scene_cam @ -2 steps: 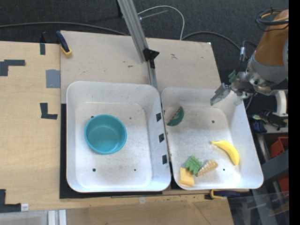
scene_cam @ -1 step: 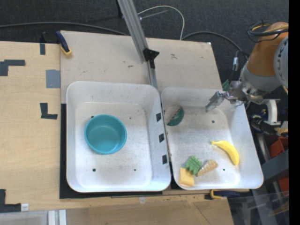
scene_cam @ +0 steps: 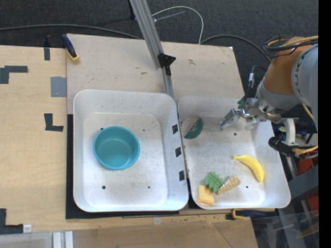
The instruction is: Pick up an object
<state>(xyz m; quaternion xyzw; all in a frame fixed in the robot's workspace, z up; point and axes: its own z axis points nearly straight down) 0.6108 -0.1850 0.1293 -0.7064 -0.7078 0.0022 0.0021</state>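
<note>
Gripper (scene_cam: 231, 119) looks open and holds nothing, hanging over the right bin's (scene_cam: 276, 200) upper part; banana (scene_cam: 250, 166) lies apart near the right wall, so I'd center above it, straddle its narrow width, then descend.

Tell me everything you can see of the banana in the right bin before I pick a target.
The banana is a small yellow curved piece, smooth and glossy, like plastic toy fruit. It lies flat on the floor of the right bin, toward its right side, one end pointing up-left and the other down-right. It looks whole. Nothing touches it: the tan piece and green piece lie apart to its lower left, and the hand is above it in the view, clear of it.
</note>
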